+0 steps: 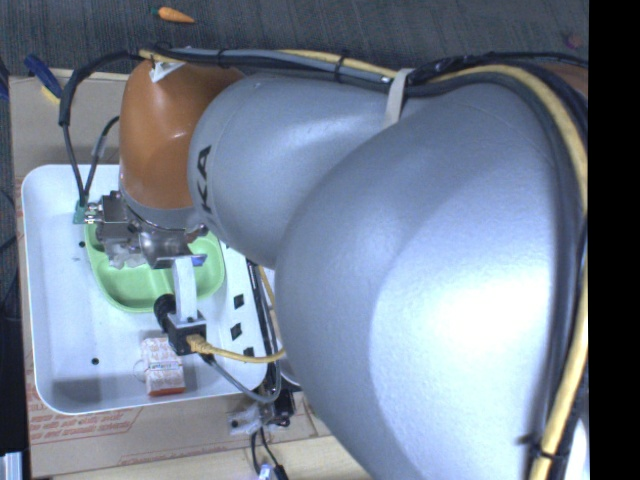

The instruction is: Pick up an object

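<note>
Dark carpet is surrounding your desk, where the white bin (pixel 50 268) is holding a green bowl (pixel 125 283) and small packet (pixel 162 363). Your tool (pixel 130 238) is hovering at the bowl; grip state, I cannot tell. Try the light, stiff bowl's rim.

A light-green, shallow plastic bowl (pixel 125 286) lies in the middle of the white bin (pixel 45 268), its upper part hidden under the arm. A small clear-wrapped packet with red-and-white print (pixel 162 365) lies flat near the bin's bottom edge — just below the bowl, apart from it.
</note>
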Motion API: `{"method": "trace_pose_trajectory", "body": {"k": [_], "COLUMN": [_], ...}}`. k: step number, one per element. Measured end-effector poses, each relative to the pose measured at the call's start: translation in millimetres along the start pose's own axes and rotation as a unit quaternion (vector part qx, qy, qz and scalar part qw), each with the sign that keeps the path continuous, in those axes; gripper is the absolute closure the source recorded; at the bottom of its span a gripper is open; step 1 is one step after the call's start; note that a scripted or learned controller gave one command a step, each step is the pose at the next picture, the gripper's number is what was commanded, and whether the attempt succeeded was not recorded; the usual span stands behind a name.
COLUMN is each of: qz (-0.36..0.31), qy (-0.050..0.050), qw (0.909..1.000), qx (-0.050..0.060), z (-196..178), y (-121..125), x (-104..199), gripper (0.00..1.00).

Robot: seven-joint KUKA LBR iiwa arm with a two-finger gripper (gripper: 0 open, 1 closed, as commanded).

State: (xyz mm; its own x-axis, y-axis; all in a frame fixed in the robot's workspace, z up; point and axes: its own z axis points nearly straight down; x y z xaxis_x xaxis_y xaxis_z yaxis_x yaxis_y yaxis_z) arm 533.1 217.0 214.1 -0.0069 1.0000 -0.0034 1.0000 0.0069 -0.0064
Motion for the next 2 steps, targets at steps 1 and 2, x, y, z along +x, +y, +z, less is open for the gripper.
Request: {"method": "trace_pose_trajectory", "body": {"k": [1, 2], "qz": [-0.001, 0.0], "qy": [0.002, 0.0], "qw": [1.0, 1.0], "qx": [-0.003, -0.001], "z": [-50, -15], "y": [54, 1], "x": [0, -43], "gripper": [1.0, 1.0]}}
